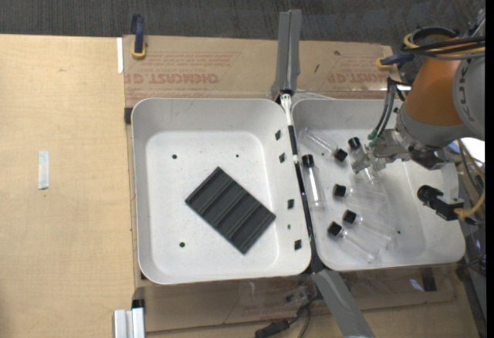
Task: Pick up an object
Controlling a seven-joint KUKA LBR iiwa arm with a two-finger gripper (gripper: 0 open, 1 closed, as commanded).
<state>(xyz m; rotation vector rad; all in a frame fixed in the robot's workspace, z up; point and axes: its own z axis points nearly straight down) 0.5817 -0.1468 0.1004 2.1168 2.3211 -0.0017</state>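
Note:
A dark grey ribbed rectangular piece (230, 209) lies at a slant in the left bin (154, 124). Several clear vials with black caps are scattered in the right bin (409, 251), among them one along the left wall (309, 174), one near the back (340, 153) and one at the front (350, 229). My gripper (364, 165) hangs low over the middle of the right bin, just right of the back vials and above more clear vials (376, 194). Nothing is visibly held.
The arm's orange band (432, 93) and wrist cover the right bin's back right corner. A black part (434, 200) sticks out near the right wall. Cardboard (201, 70) lies behind the bins and a wooden table (62, 174) to the left.

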